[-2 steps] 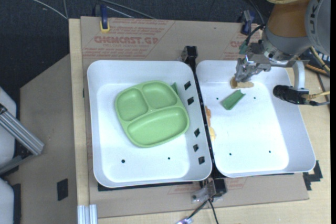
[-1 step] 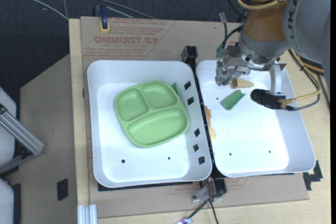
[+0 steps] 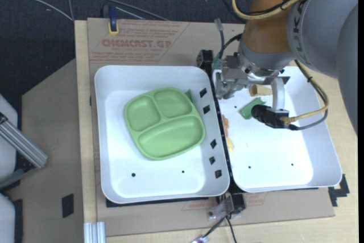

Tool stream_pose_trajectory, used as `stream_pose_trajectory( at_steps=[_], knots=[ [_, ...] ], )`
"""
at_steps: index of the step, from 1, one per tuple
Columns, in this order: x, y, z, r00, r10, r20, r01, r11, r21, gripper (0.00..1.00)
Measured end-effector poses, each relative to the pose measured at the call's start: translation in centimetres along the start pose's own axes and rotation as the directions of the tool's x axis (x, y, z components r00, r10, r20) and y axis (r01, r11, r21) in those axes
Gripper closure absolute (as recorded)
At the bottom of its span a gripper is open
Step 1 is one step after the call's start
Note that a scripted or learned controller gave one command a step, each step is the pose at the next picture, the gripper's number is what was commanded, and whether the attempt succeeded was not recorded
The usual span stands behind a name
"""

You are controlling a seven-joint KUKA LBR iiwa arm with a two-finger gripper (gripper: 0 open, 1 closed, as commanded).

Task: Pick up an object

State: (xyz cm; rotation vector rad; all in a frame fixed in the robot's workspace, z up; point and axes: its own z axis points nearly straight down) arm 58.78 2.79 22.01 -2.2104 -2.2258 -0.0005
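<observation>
The pincer (image 3: 230, 83) hangs low over the far left corner of the right bin (image 3: 296, 171), close to the wall shared by the two bins; whether its fingers are apart or together cannot be told, since the wrist and its fittings cover them. Just beside it, toward the bin's middle, lies a small green object (image 3: 248, 109), with a black part of the arm's gear and a yellow cable (image 3: 307, 115) next to it. A small tan piece (image 3: 263, 90) sits near the far wall, and a thin orange-tan item (image 3: 226, 128) lies along the dividing wall. The left bin (image 3: 114, 173) holds a green divided plate (image 3: 165, 122) with three compartments, lying flat near its middle. Both bins rest on a brown cardboard sheet (image 3: 142, 40) printed with red lettering, which covers the bench. A blue and yellow clamp (image 3: 113, 18) grips the sheet's far edge. Beyond is dark carpeted floor (image 3: 40, 31) crossed by thin cables.
</observation>
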Motion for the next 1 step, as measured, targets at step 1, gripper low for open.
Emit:
stream_pose_trajectory(
  at_steps=[1],
  knots=[
    [5.75,-1.0,-1.32,1.0,0.0,0.0,0.0,1.0,-0.004,1.0]
  ],
)
